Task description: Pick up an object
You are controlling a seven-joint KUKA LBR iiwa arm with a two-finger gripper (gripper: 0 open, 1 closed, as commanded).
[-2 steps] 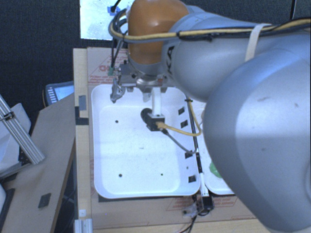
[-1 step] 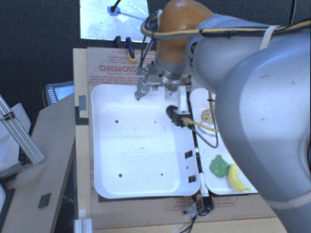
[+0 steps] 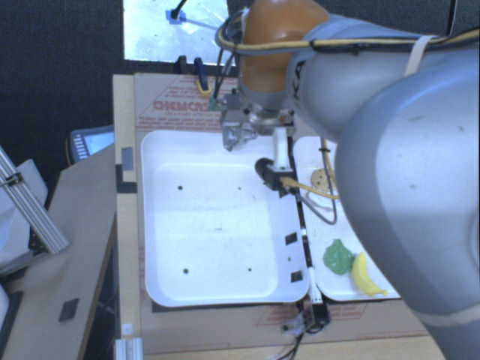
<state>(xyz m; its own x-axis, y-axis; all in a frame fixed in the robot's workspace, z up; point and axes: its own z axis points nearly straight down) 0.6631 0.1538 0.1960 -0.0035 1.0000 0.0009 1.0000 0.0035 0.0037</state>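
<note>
Two white bins (image 3: 161, 223), arm hiding right bin, gripper (image 3: 238, 135) state unclear, banana (image 3: 365, 274) partly visible.

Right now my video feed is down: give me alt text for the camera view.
The grey arm reaches in from the right, its gripper hanging over the far edge of the left white bin. In the right bin, a green object and a yellow banana lie side by side near the front.

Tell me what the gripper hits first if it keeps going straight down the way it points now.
Most likely the bare white floor of the left bin near its far rim. The gripper points down there, and nothing lies beneath it. Depth is hard to judge from this slanted view.
</note>
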